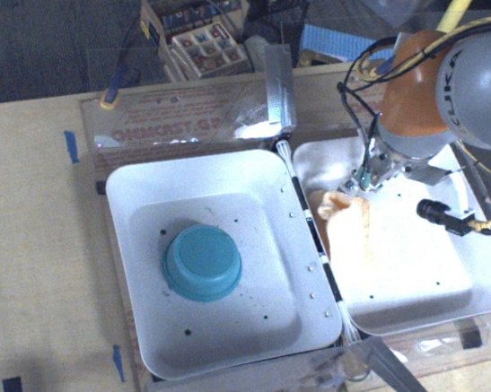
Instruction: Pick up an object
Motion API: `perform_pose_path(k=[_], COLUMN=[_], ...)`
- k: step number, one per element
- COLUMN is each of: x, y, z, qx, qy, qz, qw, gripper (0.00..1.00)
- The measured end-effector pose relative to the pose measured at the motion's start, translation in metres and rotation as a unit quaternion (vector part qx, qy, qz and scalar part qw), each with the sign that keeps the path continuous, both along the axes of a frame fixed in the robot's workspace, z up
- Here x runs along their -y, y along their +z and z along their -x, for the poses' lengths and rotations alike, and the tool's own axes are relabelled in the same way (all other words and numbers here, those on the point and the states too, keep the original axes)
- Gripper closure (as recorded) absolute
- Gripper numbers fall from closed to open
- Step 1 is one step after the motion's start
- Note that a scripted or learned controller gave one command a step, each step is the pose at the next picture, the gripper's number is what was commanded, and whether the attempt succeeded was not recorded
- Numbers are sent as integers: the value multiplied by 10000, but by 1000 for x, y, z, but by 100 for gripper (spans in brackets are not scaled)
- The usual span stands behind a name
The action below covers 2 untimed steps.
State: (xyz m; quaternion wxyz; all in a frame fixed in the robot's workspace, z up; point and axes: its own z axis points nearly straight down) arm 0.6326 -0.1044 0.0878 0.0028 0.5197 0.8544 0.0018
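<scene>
A teal-blue bowl [202, 262] sits upside down in the middle of the left bin [137, 197]. In the right bin [423, 301] a small tan-orange object [330, 206] lies against the left wall, near the far corner. The gripper [358, 180] hangs low over that corner, just right of and above the tan object and very close to it. Whether it touches the object is hidden by glare and blur. The grey arm with its orange band [413, 95] comes in from the upper right.
A black connector on a yellow cable [443, 215] hangs off the arm over the right bin's right side. The wall between the bins [314, 235] runs just left of the gripper. Boxes and clutter [201, 38] stand beyond the bench's far edge.
</scene>
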Motion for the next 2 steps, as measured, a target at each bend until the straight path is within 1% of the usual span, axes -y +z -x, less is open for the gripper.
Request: perform_pose_path(k=[1, 2], x=[-4, -3], y=[0, 9], z=[8, 7], qx=[9, 23], qy=[44, 26], qz=[3, -3], qw=[10000, 10000], gripper=[0, 100])
